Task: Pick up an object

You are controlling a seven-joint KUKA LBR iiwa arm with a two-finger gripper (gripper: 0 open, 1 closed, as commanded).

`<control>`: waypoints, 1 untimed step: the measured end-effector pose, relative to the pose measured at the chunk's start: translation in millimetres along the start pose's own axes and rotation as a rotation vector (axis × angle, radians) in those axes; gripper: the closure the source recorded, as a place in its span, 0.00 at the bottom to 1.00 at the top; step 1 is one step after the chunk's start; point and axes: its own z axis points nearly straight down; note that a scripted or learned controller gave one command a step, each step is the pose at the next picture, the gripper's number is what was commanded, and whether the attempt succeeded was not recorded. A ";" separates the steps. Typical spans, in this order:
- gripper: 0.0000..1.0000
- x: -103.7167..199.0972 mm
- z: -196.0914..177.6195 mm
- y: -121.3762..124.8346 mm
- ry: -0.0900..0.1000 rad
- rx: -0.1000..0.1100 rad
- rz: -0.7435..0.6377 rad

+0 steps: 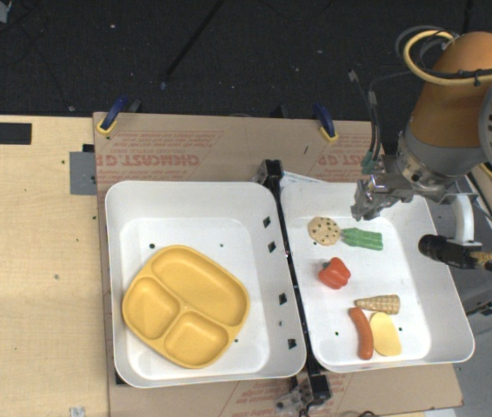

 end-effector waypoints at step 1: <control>1.00 43.7 11.5 -15.2 0.000 0.001 0.001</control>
